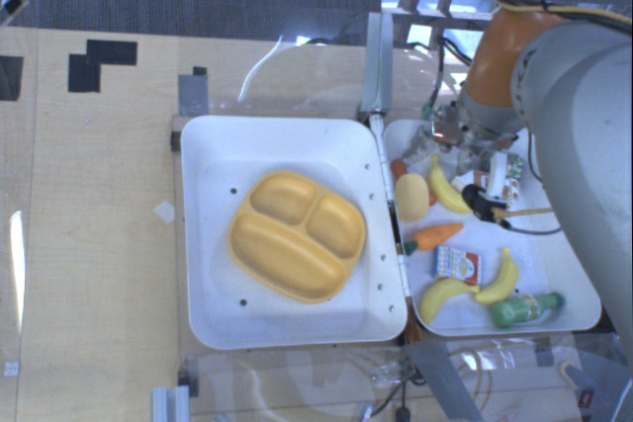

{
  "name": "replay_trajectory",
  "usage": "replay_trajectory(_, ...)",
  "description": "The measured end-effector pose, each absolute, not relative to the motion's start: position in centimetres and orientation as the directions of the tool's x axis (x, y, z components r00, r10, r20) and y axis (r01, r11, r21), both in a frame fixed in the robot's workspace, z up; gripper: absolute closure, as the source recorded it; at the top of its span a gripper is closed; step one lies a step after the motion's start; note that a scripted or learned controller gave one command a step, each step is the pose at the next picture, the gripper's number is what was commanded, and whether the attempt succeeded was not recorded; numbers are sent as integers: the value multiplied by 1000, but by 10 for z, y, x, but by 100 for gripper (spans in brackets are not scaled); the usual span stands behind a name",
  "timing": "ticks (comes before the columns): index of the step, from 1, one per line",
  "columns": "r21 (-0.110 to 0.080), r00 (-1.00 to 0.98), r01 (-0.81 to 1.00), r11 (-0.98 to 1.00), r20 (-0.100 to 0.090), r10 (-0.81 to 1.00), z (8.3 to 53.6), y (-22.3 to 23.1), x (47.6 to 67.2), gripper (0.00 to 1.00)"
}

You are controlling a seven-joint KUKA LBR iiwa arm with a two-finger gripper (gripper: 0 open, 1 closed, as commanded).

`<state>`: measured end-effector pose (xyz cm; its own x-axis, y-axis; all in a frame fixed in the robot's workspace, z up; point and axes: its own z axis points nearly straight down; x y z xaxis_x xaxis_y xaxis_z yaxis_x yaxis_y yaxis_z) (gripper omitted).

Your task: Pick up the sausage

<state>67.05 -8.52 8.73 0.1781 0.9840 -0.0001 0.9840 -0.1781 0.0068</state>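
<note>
A small reddish-brown piece that looks like the sausage lies at the left edge of the right bin, partly tucked behind a beige potato-like item. The gripper hangs over the back of the right bin, below the orange band, a little right of and behind the sausage. Wrist hardware and cables hide its tips. Nothing can be seen held in it.
The right bin also holds a banana by the gripper, a carrot, a juice box, two more bananas and a green bottle. A yellow divided plate sits in the left bin.
</note>
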Motion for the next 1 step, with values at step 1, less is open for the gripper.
replay_trajectory(1,-18,560,828,-560,0,828,87,-77,667,0)
